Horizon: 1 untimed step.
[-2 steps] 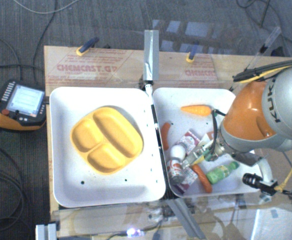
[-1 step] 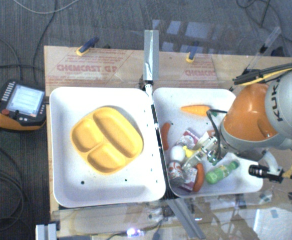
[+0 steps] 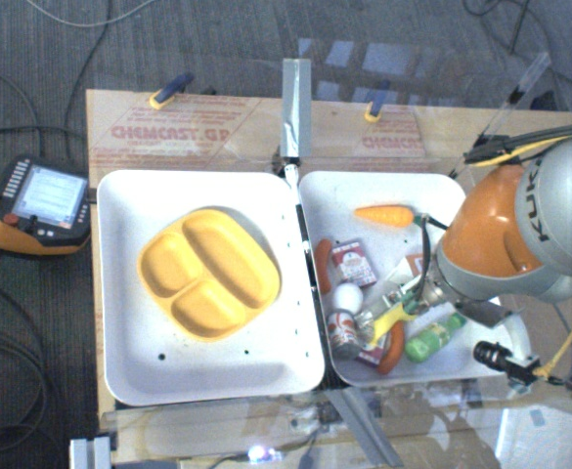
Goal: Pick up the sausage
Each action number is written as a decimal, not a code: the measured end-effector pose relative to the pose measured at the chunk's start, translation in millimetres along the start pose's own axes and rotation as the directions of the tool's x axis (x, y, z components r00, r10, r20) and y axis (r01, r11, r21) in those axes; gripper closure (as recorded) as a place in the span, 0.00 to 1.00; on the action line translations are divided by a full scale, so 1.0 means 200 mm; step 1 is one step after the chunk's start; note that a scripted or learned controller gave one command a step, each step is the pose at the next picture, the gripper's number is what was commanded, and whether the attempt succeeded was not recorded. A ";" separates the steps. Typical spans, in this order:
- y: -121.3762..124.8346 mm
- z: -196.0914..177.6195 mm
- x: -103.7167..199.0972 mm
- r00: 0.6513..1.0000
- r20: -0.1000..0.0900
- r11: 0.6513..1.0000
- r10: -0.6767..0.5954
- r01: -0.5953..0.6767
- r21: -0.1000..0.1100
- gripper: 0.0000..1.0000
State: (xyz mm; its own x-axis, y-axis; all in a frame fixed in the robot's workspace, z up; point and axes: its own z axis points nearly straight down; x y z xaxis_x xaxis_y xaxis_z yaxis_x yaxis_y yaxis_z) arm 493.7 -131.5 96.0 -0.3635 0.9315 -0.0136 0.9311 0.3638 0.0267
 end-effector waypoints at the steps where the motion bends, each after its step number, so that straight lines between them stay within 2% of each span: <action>1: 0.14 -0.44 0.42 0.974 -0.006 0.974 0.226 -0.226 0.032 0.00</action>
State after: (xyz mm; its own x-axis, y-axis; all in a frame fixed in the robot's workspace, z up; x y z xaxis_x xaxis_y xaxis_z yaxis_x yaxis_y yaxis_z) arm 486.6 -42.6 182.8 -0.1435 0.9896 -0.0012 0.9896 0.1435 -0.0029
